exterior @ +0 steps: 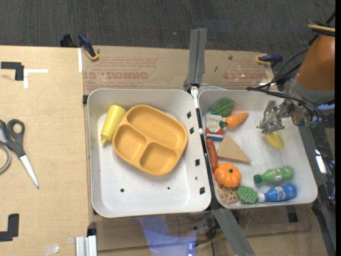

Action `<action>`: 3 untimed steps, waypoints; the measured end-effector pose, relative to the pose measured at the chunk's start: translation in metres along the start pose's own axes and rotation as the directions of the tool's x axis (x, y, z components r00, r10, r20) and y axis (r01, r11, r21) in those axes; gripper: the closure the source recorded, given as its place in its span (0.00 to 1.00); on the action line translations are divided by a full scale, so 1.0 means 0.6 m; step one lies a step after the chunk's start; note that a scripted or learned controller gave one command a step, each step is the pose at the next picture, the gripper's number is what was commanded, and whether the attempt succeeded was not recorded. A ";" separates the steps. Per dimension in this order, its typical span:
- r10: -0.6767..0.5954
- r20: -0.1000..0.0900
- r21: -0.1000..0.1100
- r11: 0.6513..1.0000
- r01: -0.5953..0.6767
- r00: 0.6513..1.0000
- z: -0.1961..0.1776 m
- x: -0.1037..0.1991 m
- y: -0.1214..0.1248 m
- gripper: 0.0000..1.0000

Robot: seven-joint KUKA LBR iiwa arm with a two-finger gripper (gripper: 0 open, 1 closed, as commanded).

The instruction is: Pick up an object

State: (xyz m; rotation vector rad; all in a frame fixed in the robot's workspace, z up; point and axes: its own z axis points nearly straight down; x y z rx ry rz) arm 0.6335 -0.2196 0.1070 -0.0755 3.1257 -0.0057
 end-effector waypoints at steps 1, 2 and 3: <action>0.000 0.000 0.000 1.000 0.000 1.000 0.000 0.000 0.000 0.00; 0.011 -0.008 -0.002 1.000 -0.011 1.000 0.020 0.004 0.000 0.00; 0.008 0.000 0.000 1.000 -0.008 1.000 0.000 0.000 0.001 1.00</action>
